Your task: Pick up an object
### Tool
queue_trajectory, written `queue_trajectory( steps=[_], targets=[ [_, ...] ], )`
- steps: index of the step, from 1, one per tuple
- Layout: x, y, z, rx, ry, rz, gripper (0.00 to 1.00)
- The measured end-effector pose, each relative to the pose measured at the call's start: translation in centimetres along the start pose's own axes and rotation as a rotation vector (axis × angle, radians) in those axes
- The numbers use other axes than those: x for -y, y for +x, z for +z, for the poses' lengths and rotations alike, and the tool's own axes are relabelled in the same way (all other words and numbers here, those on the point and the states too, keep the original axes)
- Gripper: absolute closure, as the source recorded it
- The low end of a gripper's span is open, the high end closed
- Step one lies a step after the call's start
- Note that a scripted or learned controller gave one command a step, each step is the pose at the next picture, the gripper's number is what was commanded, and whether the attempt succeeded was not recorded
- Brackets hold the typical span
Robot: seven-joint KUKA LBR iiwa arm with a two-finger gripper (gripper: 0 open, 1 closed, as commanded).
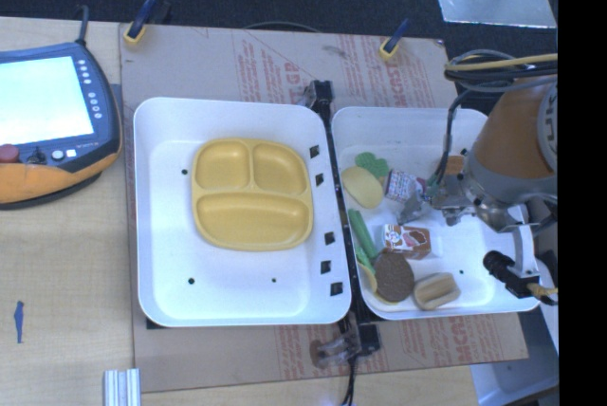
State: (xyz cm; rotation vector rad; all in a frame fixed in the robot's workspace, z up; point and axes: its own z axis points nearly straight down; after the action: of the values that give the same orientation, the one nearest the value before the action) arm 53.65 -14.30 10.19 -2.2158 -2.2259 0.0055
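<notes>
Camera view: two shallow white bins side by side on a brown cardboard sheet; left bin [161,205] carries a yellow divided tray [252,193] near its centre, three compartments, nothing in them; right bin [474,295] holds a cluster of toy food toward its 9 o'clock side; pale yellow rounded piece [362,187] at about 10 o'clock in that bin, touching a green leafy piece [376,166] just above it; a small wrapped packet with purple print [401,183] just right of the leafy piece; a long green stick [361,236] lying along the bin's left wall, tilted; a red-and-white carton [407,240] near bin centre; a dark brown round disc [393,276] at about 7 o'clock, touching the stick's lower end; a tan bread-like piece [435,289] at 6 o'clock, just beside the disc; the arm [512,143] reaches in from 3 o'clock, orange band above the wrist; gripper [424,198] low in the bin, between the purple packet and the carton, close to both; jaw state cannot be told, the tips blur into the clutter; a teach pendant [52,124] lies on the bench at 9 o'clock, well apart from the bins.
</notes>
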Motion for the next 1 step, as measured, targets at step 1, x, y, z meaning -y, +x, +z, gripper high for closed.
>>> queue_trajectory(
  steps=[1],
  targets=[
    [6.14, 3.99, 1.15, -0.006, 0.007, 0.003, 0.0]
  ],
)
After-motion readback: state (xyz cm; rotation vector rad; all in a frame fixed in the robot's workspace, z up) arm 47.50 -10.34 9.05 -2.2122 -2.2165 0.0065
